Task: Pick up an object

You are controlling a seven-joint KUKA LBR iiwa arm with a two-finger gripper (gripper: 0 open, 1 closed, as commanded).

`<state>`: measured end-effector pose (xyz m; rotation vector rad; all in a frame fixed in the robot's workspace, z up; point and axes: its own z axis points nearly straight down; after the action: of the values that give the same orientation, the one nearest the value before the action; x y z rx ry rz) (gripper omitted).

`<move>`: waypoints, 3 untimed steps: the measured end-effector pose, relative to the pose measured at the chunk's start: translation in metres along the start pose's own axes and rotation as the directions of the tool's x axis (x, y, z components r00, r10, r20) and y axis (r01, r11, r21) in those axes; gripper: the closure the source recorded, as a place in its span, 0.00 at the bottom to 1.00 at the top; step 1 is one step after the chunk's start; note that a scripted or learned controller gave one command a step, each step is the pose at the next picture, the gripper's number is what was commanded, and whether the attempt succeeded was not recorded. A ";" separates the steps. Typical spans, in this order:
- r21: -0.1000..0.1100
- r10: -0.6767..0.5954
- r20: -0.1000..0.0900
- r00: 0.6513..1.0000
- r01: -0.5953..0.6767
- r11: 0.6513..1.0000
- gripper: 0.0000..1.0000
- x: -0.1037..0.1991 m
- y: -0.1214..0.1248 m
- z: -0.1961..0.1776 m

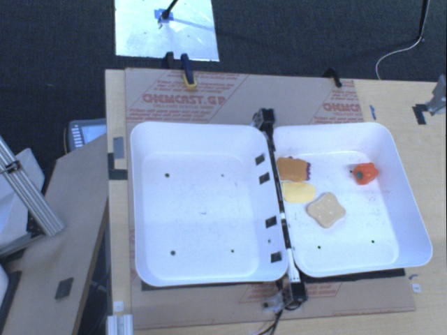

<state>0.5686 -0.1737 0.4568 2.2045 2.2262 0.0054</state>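
— Gripper (436,98) at far right edge, beyond the bins; whether open or holding anything, I cannot tell.
— Target?
— Small red-orange plastic pepper (364,173), standing apart in the shallow white right bin (391,253). I'd descend centred.

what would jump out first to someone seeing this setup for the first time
The eye goes first to the small cluster of toy foods in the right bin: a red-orange piece near its far right, and an orange piece, a pale yellow piece and a tan toast-like piece close together by the divider. Next comes the left bin, a broad white tray beside it, and a shiny square plate on the dark floor beyond the bench.
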 end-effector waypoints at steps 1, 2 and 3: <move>0.006 0.000 -0.005 1.000 0.000 1.000 1.00 0.074 0.016 0.010; 0.002 -0.001 -0.005 1.000 0.001 1.000 1.00 0.132 0.027 -0.023; 0.007 -0.002 -0.006 1.000 0.002 1.000 1.00 0.206 0.039 -0.011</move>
<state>0.6058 0.0324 0.4670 2.2086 2.2351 0.0045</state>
